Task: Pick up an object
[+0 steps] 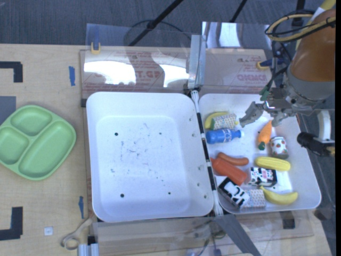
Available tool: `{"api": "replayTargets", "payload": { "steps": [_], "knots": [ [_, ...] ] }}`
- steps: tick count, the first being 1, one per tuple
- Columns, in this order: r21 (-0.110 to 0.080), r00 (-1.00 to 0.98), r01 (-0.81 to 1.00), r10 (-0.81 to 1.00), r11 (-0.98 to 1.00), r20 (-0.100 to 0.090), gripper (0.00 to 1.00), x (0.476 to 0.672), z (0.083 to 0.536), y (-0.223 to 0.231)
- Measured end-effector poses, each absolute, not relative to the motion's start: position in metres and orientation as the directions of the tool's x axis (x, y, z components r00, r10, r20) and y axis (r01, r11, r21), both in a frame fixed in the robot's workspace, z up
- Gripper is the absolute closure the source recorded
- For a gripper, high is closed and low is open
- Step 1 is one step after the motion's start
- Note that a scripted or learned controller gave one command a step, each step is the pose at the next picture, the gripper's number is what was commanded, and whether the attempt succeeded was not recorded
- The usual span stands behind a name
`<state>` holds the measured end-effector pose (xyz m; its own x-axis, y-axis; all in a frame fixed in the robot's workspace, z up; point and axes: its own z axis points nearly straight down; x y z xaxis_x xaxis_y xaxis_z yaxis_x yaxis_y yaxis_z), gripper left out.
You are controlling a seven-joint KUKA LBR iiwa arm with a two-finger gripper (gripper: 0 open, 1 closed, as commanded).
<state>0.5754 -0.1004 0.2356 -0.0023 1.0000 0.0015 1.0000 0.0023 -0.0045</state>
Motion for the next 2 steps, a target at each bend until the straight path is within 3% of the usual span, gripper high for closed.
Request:
{"api": "replayTargets", "payload": {
  "steps": [1,2],
  "knots": [
    [-0.005,0.085,0.996,0.996,-0.085,0.002,0.00,0.593,0.181,-0.145],
    [-0.001,0.010,1.000,1.000,-0.010,0.001,0.00,0.606,0.092,-0.187]
  ]
}}
